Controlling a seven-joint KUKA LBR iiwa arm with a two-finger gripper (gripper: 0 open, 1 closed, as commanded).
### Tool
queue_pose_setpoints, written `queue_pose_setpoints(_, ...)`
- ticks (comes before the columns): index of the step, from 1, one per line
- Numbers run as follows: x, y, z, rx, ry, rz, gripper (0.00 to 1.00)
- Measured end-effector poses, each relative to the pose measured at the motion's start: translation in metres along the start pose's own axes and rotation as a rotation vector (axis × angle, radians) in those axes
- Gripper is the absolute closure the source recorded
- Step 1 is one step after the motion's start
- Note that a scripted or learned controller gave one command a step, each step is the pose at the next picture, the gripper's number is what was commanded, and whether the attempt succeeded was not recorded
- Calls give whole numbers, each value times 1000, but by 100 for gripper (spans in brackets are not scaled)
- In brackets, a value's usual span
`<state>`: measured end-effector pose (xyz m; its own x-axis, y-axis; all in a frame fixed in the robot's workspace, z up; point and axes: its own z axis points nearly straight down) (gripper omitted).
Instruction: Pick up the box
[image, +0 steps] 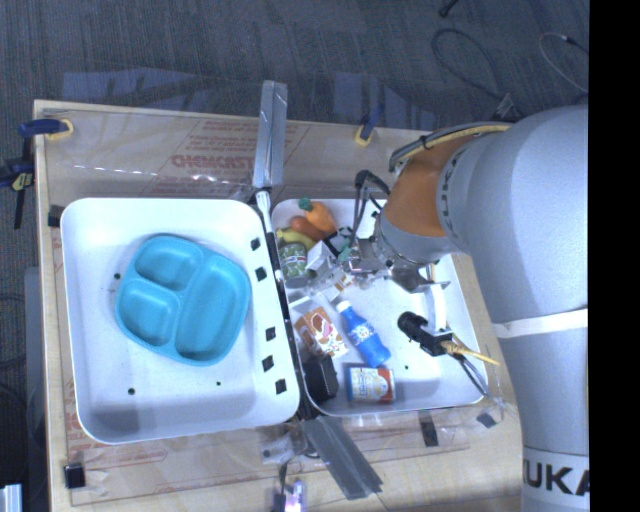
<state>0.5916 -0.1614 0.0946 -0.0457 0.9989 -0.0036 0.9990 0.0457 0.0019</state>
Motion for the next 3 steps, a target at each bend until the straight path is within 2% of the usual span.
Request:
queue_pose_setpoints(1, 17, -54, 3, 6, 5, 1, 0)
queue_pose_setpoints(2, -5, -5, 3, 10, 5, -14, 0)
queue_pose_setpoints(3, -9, 5, 4, 12, 4, 152, 0)
